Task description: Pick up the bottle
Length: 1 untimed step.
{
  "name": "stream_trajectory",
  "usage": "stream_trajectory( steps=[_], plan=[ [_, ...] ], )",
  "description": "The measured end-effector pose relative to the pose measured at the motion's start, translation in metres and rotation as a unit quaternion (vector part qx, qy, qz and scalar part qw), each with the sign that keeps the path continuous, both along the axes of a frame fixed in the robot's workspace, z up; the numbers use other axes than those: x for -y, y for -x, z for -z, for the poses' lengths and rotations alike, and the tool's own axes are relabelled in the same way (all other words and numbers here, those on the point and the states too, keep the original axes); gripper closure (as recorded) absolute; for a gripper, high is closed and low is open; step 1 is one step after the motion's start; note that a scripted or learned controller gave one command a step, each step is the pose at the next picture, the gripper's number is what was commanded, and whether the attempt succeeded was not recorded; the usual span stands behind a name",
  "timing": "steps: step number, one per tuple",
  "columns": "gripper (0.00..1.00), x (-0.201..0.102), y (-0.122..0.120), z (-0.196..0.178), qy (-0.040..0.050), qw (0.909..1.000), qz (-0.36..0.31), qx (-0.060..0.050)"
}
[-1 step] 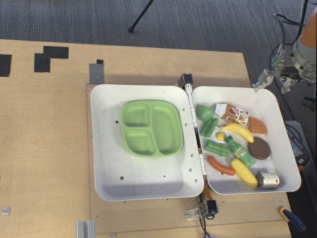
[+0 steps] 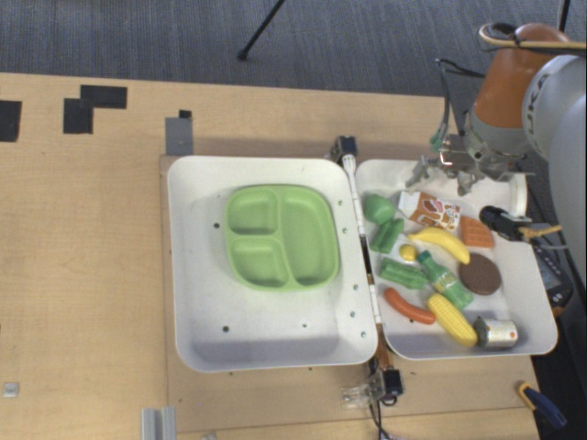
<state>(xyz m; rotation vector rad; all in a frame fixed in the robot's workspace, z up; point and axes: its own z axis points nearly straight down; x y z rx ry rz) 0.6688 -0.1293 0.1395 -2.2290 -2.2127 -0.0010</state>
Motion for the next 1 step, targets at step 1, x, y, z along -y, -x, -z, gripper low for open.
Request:
stream_trajectory(
  steps=[1],
  plan=[
    [0.00,-0.1011,0.0796,-0.0456,0.0001,0.9976,-0.069,0.002]
  ],
)
